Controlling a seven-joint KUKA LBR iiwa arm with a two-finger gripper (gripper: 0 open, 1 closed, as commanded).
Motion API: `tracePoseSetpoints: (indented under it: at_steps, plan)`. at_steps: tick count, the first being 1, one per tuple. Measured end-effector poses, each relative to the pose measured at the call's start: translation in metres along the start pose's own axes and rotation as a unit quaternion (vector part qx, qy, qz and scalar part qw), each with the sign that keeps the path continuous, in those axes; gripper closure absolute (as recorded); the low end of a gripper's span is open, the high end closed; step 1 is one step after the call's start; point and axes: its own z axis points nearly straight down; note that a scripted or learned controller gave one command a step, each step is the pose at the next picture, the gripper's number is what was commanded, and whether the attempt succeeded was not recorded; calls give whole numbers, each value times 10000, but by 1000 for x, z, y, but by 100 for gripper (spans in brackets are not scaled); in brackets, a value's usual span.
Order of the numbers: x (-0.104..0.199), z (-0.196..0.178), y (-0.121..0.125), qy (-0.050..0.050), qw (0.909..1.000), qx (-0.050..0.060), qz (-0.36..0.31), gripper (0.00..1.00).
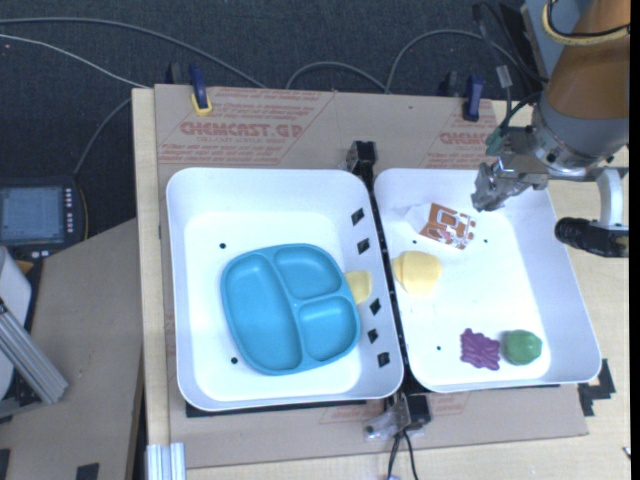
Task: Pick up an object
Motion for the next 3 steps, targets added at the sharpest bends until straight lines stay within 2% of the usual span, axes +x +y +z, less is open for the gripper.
tracePoseSetpoints:
  at_steps: [1, 2, 3]
  plan:
    - [53, 2, -30, 1, 10000, 10, 3, 100]
    - [92, 17, -49, -4, 10000, 16, 10, 100]
    - [147, 15, -70, 0, 10000, 13, -2, 100]
